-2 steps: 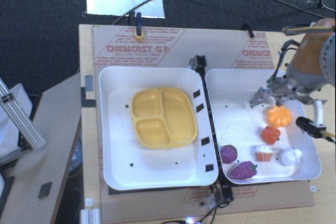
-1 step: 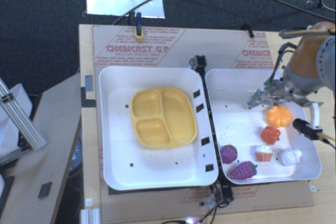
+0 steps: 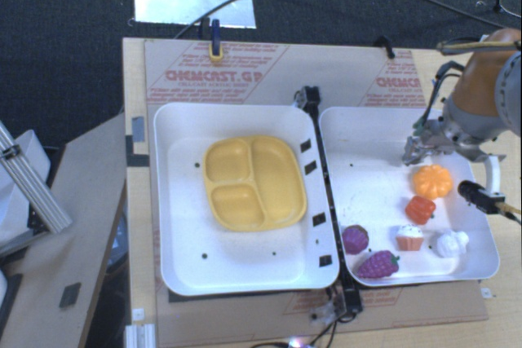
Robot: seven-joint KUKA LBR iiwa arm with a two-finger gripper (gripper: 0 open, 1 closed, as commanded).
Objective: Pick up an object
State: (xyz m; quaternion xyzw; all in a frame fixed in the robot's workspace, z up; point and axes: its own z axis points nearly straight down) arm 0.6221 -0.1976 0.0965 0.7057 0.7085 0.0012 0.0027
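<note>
Evenly bright, soft shadows inside the white bins (image 3: 175,200); slightly grainy, glare off the sheet above them

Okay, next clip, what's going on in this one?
A grey robot arm with an orange band reaches in from the right over the right bin. Its end effector sits near the bin's far side, just above an orange pumpkin toy. Nothing is visibly held. Also in that bin: a red toy, a cupcake, a white toy and two purple fruits. The left bin holds a yellow divided tray.
</note>
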